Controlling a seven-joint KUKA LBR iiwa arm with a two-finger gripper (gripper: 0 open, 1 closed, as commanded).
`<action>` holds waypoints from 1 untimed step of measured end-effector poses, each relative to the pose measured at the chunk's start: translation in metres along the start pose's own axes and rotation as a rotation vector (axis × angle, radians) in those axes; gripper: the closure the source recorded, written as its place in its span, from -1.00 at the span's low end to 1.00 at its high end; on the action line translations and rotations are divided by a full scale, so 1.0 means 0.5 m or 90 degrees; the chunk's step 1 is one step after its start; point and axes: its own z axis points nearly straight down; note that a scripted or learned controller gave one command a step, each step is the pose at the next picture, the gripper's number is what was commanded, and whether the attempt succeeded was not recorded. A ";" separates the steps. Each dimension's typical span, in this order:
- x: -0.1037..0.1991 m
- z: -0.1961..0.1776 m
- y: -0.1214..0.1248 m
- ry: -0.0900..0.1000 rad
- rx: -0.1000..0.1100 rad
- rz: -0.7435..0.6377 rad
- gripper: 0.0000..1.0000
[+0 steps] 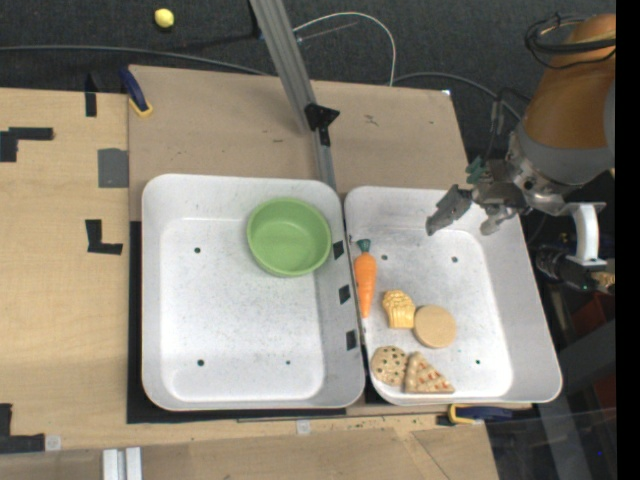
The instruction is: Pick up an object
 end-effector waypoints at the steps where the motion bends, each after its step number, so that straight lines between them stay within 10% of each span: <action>1: 0.000 0.000 0.000 0.000 0.000 0.000 -1.00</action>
